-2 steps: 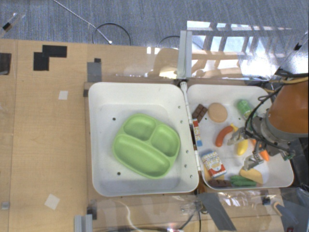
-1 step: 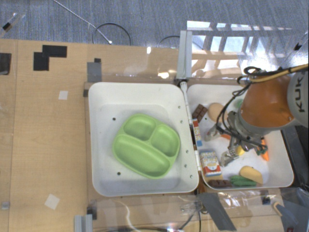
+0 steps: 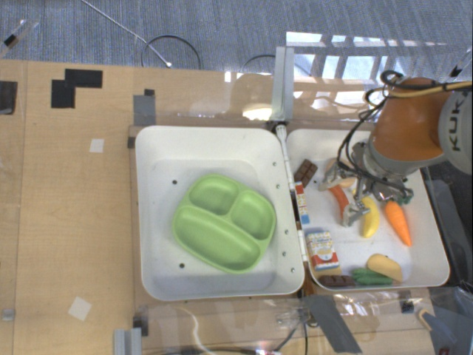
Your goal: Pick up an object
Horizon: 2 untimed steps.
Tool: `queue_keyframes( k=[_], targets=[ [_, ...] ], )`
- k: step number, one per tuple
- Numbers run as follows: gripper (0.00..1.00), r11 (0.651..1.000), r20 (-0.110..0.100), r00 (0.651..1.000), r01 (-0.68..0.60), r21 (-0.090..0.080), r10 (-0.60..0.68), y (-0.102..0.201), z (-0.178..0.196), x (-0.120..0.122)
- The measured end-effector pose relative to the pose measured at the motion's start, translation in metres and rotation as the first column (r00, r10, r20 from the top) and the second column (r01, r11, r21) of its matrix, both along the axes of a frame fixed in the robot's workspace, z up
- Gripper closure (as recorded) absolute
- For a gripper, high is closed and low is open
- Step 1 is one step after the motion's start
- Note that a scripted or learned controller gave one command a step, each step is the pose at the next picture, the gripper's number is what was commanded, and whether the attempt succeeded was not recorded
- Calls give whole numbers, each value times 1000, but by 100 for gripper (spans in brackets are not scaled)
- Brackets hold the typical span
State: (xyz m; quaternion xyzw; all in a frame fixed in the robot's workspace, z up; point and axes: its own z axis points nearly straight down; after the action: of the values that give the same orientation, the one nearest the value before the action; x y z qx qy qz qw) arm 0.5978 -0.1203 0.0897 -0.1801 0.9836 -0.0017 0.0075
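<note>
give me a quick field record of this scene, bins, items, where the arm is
left bin: holds a green divided plate
right bin: holds toy foods
items in right bin: carrot, banana, small carton, brown block, potato-like piece, green pod
arm: orange band above the right bin
gripper: low among the foods, by a red-orange piece and the banana
grasp: cannot tell from this view

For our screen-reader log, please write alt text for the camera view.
The robot's hand hangs low in the right bin, among toy foods including a carrot, a banana and a small carton. The left bin holds a green divided plate.
</note>
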Motion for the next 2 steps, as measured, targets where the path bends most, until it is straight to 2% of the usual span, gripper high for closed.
queue_keyframes(
  k=[1,2],
  targets=[
    [100,1000,17,1000,-1,0,1,1,16,5],
    [100,998,2,998,-68,-4,68,-34,2,-82]
  ],
)
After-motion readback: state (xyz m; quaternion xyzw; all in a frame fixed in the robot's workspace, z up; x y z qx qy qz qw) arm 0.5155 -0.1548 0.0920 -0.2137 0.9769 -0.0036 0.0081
